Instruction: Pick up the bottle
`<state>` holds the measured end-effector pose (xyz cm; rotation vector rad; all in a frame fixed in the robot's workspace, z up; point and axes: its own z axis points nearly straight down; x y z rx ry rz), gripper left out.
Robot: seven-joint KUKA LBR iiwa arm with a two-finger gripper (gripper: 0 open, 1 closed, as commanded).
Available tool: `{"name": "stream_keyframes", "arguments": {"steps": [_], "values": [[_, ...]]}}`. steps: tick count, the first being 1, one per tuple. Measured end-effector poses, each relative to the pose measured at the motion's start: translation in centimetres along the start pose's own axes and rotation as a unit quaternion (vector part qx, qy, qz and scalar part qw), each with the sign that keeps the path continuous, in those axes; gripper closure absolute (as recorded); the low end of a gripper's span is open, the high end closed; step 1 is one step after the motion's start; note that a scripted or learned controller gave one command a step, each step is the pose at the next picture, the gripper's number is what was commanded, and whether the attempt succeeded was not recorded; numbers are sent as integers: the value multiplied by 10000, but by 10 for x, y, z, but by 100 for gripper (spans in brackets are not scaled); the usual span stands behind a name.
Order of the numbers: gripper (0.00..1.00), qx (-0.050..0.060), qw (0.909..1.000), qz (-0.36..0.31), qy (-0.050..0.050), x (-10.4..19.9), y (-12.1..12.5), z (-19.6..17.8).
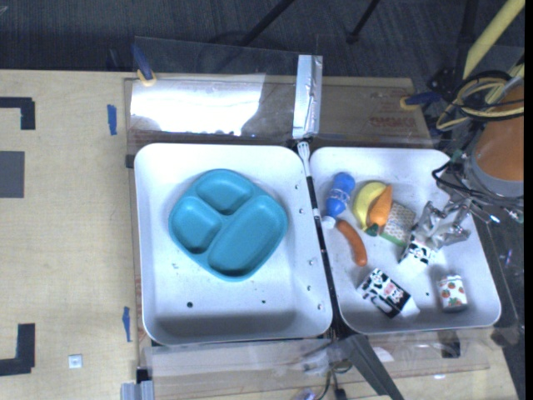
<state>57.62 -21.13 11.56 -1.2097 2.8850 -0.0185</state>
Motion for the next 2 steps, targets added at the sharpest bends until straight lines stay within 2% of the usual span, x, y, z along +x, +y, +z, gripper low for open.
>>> {"name": "stream_keyframes", "arguments": {"steps": [1,2], "values": [[100,-116,9930,-1178,25,57,41,-60],[100,-54,9604,-2785,-25,57,52,-6]]}}
